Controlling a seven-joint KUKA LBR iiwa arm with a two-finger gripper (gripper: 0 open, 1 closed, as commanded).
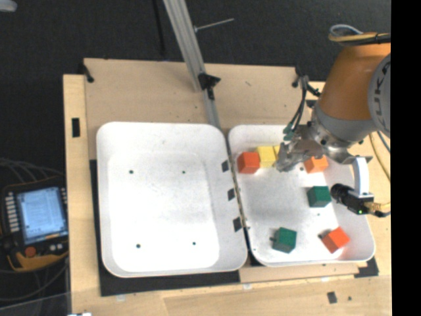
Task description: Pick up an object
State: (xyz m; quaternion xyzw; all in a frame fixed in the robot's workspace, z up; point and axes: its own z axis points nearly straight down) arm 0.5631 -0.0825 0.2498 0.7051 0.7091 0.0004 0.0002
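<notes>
A small yellow cube (267,154) sits near the back edge of the right-hand shallow white bin (263,245), touching a small orange-red cube (248,162) on its left. No readable writing, brand or label appears on any of the blocks or bins.

The grey two-finger gripper (284,160) hangs low just beside the yellow cube, on its right side, at the end of a grey arm with an orange band (355,78) reaching in from the right. Whether its tips are apart or together cannot be told, and nothing can be seen clamped in them.

Just right of the gripper, partly hidden by the wrist, lies another small orange cube (317,164). Farther forward in the same bin are a dark green cube (318,196), a second dark green cube (285,239) near the front wall, and an orange-red cube (335,239) near the front right corner.

The left-hand white bin (164,196) lies alongside. A handheld control pendant with a lit screen (36,219) rests off the bench at far left; its text is too small to read.
</notes>
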